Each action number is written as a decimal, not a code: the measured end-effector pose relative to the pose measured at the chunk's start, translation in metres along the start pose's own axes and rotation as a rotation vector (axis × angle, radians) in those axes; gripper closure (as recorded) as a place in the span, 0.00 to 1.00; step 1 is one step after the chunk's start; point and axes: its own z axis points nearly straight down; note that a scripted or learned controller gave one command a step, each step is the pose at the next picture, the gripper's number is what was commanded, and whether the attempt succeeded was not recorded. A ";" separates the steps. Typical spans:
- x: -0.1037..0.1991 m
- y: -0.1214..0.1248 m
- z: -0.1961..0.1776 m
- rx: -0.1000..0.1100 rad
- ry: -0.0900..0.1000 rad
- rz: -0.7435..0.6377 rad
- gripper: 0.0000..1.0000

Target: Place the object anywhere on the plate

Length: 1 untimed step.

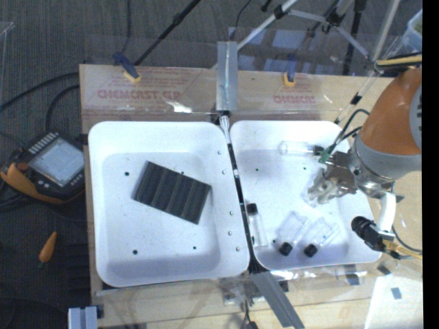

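Note:
A dark ridged rectangular plate (171, 192) lies tilted on the floor of the left bin (110, 142). Several clear vials with black caps lie in the right bin (274, 132): one along its left wall (254, 225) and two near its front (291, 233) (317, 238). Another clear vial (295, 148) lies near the back. My gripper (322, 189) hangs low over the right side of the right bin, above its floor and behind the two front vials. I see nothing clearly held in it.
A metal divider rail (236, 184) runs between the two bins. The arm's orange band (401, 112) and grey wrist overhang the right bin's right edge. A handheld pendant (48, 166) lies left of the bench.

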 end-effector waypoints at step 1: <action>0.100 0.062 -0.035 -0.001 -0.002 -0.095 1.00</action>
